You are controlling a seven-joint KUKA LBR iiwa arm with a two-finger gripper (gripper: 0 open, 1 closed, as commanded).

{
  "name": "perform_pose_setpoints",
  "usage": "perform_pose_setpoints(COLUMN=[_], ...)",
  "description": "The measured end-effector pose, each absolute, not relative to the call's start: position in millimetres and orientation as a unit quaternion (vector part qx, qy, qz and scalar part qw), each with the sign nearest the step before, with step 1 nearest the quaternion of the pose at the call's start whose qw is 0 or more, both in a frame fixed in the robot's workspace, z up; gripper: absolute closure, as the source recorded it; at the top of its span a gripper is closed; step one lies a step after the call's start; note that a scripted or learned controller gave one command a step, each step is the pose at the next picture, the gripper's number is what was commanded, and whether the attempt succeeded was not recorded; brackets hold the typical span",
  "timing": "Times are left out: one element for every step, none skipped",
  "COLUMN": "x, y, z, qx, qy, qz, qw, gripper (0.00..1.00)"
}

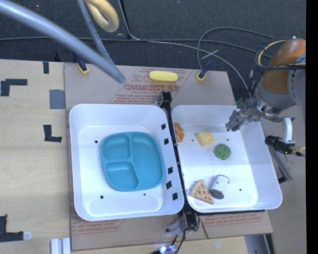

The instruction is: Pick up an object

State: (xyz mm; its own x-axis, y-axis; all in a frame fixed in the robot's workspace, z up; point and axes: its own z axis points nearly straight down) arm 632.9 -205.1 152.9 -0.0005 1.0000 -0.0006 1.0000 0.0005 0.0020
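A blue plate [132,161] is lying in a white bin [79,149]; a green broccoli [222,151] is sitting near a yellow cube [204,138]

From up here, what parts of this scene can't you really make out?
- Gripper: small and dark at the right bin's far edge; its fingers blur together.
- Arm: cut off by the picture's right edge.
- Orange item: partly tucked against the divider between the bins; what it is stays unclear.
- Small can: too small to read any label.
- Yellow shape at the top: blurred and cut off.
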Motion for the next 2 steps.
perform_pose_setpoints(x=[635.1,640.5], y=[-206.6,-200.4], z=[216.8,262.7], qx=[0.707,0.706], qy=[0.708,0.708], qz=[0.0011,0.0011], qw=[0.002,0.002], gripper=[1.0,1.0])
